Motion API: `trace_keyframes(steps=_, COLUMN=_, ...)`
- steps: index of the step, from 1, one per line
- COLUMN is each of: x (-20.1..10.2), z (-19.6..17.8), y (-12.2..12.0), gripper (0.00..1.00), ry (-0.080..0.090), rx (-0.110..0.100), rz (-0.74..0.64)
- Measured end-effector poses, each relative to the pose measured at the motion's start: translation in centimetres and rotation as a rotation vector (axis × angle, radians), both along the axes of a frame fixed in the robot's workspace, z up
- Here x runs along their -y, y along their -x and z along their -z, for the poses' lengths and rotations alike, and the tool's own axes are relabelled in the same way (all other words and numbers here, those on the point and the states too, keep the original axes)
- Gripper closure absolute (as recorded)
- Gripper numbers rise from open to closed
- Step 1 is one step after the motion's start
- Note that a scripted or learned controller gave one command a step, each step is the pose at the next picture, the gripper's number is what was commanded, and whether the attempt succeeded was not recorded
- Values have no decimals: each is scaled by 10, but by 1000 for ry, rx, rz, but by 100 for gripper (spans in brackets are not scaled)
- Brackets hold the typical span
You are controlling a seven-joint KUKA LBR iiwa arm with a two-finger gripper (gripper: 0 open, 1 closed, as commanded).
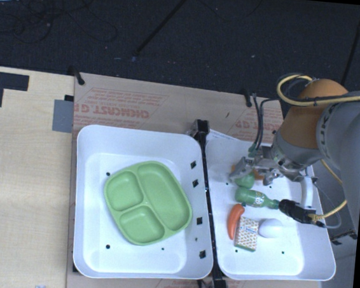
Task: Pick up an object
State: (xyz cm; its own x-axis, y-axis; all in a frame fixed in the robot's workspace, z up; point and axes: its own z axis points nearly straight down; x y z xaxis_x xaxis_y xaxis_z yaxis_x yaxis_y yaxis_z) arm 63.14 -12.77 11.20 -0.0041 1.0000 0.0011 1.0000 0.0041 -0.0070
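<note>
The grey arm (335, 131) reaches in from the right; its gripper (258, 169) hangs low, pointing down.

Evenly lit from overhead, moderately bright, with no hard shadows. Soft, faint shading along the inner walls of the left bin (95, 163) and beneath the green divided plate (147, 202). Mild glare on the white plastic of the right bin (311, 266), washing out detail near a pale rounded object (270, 229). Dark, underexposed floor (179, 31) across the top, cables barely visible. Overall soft, low resolution, slightly grainy; small items in the right bin blurred at their edges.
</note>
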Motion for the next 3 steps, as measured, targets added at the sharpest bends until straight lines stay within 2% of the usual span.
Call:
trace_keyframes(steps=1, x=2, z=-16, y=-1, gripper=100, ry=1, rx=-1, rz=1)
trace_keyframes(steps=2, x=8, z=-68, y=8, gripper=100, ry=2, rx=9, rz=6)
trace_keyframes(steps=3, x=11, z=-111, y=9, gripper=100, ry=2, rx=9, rz=6)
